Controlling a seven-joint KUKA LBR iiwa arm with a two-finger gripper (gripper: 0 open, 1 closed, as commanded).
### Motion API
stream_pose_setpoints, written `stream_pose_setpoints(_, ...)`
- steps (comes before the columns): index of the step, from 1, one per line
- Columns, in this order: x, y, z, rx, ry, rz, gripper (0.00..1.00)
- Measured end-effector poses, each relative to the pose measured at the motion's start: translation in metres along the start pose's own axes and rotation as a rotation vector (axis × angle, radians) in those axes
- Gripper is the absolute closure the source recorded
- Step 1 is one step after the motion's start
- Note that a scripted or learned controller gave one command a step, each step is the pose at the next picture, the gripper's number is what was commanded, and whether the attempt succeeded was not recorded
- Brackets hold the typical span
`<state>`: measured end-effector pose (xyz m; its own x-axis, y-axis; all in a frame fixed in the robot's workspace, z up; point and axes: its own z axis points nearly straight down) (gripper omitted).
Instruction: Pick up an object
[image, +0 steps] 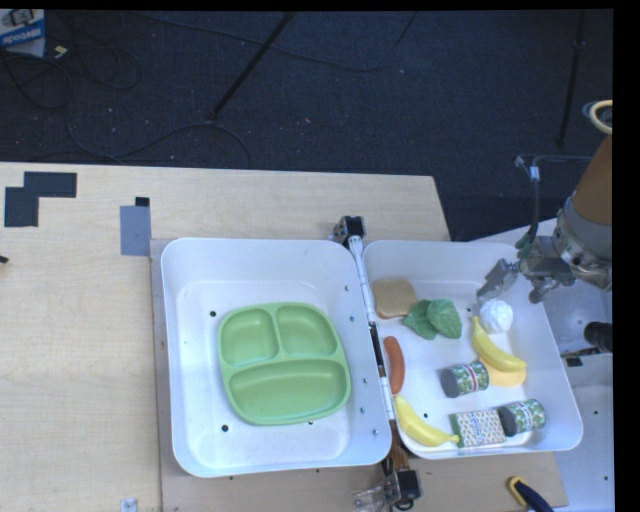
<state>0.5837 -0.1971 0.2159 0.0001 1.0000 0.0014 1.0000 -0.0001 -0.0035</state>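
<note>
The gripper (505, 280) hovers near the right bin's (420, 255) far right edge. Its fingers (493, 277) appear parted, gripping nothing. The white ball (496, 317) lies just below them, apparently untouched.

Wooden bench (80, 380) — two white bins (180, 300) side by side.

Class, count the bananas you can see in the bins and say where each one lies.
2. One banana lies in the right bin, toward its right side below the white ball. The other banana lies near that bin's front left corner, below the sausage. None seems hidden.
</note>
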Motion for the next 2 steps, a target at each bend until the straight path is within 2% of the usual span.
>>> stream_pose_setpoints(1,0.079,-0.057,0.107,0.003,0.001,-0.001,0.00)
stream_pose_setpoints(2,0.087,-0.099,0.127,-0.005,0.000,0.002,0.00)
